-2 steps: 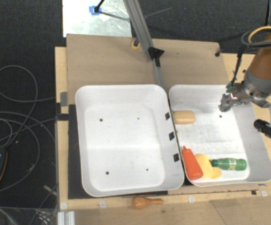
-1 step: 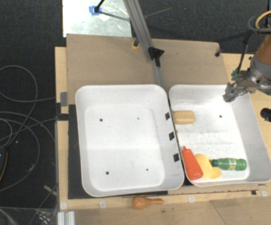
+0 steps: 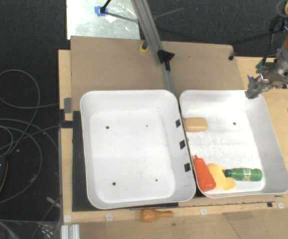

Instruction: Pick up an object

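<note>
The right bin [image 3: 253,113] holds a tan block [image 3: 196,124] near its left wall. Along its front edge lie a red-orange bottle [image 3: 203,174], a yellow object [image 3: 220,176] and a green bottle [image 3: 243,174] on its side. My gripper [image 3: 255,88] hangs above the far right corner of that bin, well away from all of these objects. Nothing shows between its fingers.
The left bin [image 3: 91,148] sits beside the right one, joined by black clips [image 3: 182,144]. A tan pear-shaped object [image 3: 155,214] lies on the bench in front of the bins. A metal pole [image 3: 149,26] slants across the back. Cables lie on the floor at left.
</note>
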### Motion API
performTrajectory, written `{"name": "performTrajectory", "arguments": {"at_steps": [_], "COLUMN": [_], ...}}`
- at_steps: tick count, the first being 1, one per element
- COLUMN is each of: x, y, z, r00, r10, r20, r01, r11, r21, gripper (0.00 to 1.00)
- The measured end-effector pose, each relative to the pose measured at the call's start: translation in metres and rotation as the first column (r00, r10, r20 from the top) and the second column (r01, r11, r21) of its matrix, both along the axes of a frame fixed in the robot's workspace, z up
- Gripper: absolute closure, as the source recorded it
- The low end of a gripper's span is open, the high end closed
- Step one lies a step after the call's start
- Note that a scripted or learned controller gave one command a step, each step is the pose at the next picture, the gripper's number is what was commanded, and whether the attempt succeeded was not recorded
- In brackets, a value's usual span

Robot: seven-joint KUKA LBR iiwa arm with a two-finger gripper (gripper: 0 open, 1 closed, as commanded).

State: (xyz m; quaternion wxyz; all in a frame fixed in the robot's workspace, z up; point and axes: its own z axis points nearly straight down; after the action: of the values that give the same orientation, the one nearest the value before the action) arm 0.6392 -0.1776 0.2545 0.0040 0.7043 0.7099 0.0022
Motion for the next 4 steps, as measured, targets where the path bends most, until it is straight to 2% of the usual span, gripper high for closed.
{"name": "performTrajectory", "arguments": {"at_steps": [1,3,4], "x": [0.010,0.008,-0.001], "y": [0.052,0.143,0.203], "z": [0.001,-0.001,0.000], "r00": [1.000,1.000,1.000], "r10": [0.003,0.003,0.004], "r20": [-0.005,-0.007,-0.008], "r01": [-0.003,-0.003,-0.004], "r11": [1.000,1.000,1.000], "r21": [0.003,0.004,0.006], "gripper": [1.00,1.00,1.00]}}
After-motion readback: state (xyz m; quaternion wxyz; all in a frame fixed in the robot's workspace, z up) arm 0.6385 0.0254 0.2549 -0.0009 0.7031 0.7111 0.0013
